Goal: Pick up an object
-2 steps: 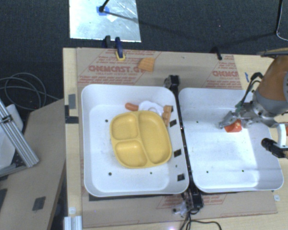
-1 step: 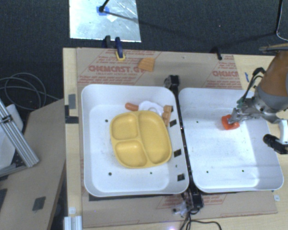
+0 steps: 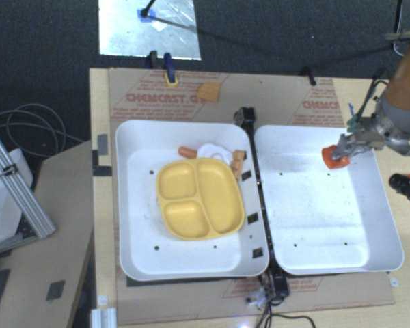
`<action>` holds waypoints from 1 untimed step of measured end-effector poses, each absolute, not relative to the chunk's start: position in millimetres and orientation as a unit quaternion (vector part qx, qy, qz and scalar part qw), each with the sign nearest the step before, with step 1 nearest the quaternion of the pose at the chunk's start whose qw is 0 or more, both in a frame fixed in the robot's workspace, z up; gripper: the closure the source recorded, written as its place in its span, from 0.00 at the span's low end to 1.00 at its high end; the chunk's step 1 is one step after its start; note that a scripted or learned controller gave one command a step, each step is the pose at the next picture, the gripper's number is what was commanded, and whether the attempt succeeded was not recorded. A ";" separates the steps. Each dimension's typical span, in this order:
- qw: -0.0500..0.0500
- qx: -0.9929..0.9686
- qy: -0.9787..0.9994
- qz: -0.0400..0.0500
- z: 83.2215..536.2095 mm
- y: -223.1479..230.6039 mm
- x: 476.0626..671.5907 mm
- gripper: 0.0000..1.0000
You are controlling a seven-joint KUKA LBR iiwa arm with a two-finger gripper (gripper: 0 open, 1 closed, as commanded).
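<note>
Left bin (image 3: 133, 251): nearest you, holding a yellow divided plate (image 3: 198, 198), an orange sausage (image 3: 187, 152) and a small brown block (image 3: 238, 160).
Right bin (image 3: 369, 251): a red object (image 3: 332, 157) near its far right corner.
Jaws: the gripper (image 3: 343, 152) sits right at the red object; you cannot tell whether they are apart or clamped.
Writing: "CHEMCAST" in red on the brown board (image 3: 260, 94) over the surface.

— What does the arm (image 3: 404, 94) look like?
— A rounded body at the right edge of the bench, with an orange-tan band up top and a grey section under it.
— And the wrist?
— Pale grey metal, with thin cables (image 3: 366, 102) looping along its left side, one showing a bit of blue-green.
— The gripper (image 3: 343, 152)?
— Small, grey and blurred; its details are too fine to make out.
</note>
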State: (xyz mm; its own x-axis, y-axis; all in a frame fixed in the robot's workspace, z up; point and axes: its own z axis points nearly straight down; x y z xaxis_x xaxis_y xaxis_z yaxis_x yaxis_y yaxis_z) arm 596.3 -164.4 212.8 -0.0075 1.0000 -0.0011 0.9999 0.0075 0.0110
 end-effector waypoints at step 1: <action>-0.002 0.704 0.710 0.000 209.9 -107.2 543.9 1.00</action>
